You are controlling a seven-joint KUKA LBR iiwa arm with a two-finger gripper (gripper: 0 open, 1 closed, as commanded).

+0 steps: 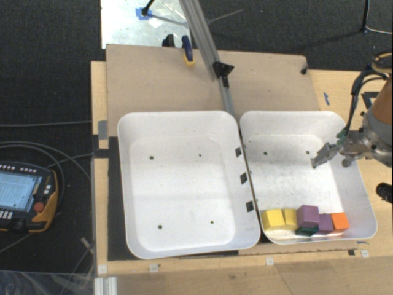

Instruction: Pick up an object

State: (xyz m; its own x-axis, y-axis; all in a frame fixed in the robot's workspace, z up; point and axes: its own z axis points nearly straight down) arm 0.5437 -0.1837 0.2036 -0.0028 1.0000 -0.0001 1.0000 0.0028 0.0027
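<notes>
The gripper (320, 157) reaches in from the right edge and hangs over the upper right part of the right bin (288, 131), pointing left and slightly down. Whether it is wide or narrow I cannot tell from this angle, and nothing is visibly caught in it.

The blocks lie well apart from it, in a row along the near rim of that same bin. From left to right: a yellow block (273, 219), a second yellow block (290, 217) touching it, a purple block (308, 214), a smaller purple block (325, 223) and an orange block (340, 221) at the right end. A dark green block (306, 230) sits low just in front of the larger purple one.

The left bin (178, 183) lies beside it on the bench (202, 78). A handheld control pendant (24, 195) rests on the dark floor to the left
</notes>
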